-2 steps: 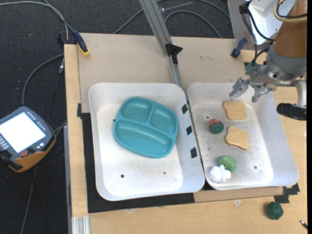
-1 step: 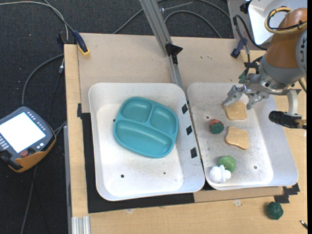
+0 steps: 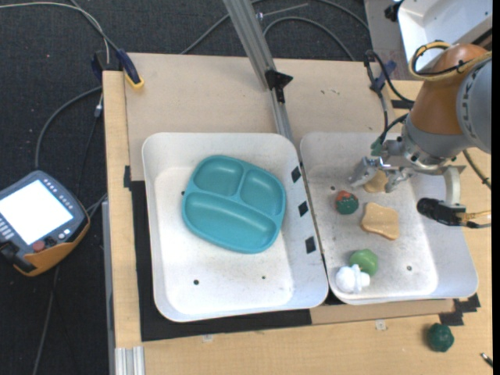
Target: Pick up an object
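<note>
Camera view: your gripper (image 3: 378,175) sits low in the right bin (image 3: 449,276), fingers spread around a tan piece (image 3: 376,182). Nothing is lifted yet; closing and raising remain.

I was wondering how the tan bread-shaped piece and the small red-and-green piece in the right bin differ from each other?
The tan bread-shaped piece is flat, broad and one pale tan colour; the red-and-green piece is rounder, smaller, and red with a green top. The bread piece lies nearer the middle of the right bin; the red-and-green piece sits closer to that bin's left wall. Both rest loose on the bin floor, just below the gripper.
</note>
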### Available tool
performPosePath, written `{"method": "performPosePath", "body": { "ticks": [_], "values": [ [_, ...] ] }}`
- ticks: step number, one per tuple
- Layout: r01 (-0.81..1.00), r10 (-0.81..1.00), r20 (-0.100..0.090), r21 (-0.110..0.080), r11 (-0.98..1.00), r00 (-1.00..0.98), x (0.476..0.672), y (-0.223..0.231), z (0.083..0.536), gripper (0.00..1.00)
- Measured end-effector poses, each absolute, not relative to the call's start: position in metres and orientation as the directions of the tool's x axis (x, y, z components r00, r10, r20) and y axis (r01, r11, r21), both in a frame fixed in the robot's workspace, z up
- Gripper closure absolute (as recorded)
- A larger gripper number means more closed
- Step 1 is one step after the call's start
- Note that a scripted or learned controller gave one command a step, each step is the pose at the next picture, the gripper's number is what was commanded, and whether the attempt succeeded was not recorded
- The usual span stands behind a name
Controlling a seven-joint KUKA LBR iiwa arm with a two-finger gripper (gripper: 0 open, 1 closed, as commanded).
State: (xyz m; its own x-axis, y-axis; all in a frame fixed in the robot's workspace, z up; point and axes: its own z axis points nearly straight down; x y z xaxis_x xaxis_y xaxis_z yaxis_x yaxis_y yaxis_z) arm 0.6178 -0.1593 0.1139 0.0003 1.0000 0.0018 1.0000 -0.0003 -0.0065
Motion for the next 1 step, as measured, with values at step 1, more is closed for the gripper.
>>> {"method": "performPosePath", "body": {
  "ticks": [1],
  "values": [
    [1.0,1.0,0.001,0.002,0.0,0.0,0.6201,-0.1591,0.1293,1.0]
  ]
}}
